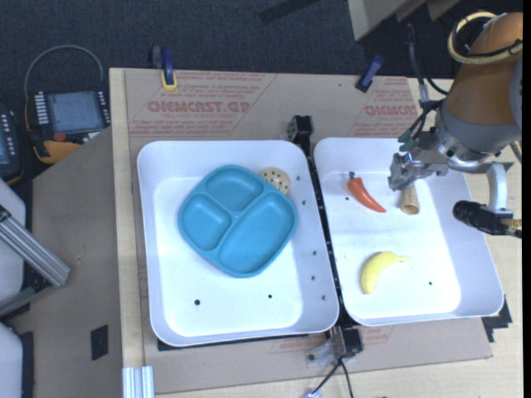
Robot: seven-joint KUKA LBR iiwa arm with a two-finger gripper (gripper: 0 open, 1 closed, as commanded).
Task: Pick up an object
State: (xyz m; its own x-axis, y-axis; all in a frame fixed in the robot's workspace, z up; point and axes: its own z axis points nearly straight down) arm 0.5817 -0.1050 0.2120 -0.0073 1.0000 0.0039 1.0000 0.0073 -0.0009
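The right bin (465,297) holds three objects. A red chili pepper (365,195) lies near its upper left. A yellow banana (377,270) rests lower down, near the middle. A small tan cone-shaped piece (409,201) lies just right of the pepper. My gripper (402,177) hangs directly over the tan piece's upper end, low in the bin and very close to it. I cannot tell whether it touches the piece.
The left bin (166,297) carries a blue divided plate (238,220) with a round cookie (275,178) at its upper right edge. A black divider (319,222) runs between the bins. The arm's grey and orange body (485,89) looms over the right bin's far right corner.
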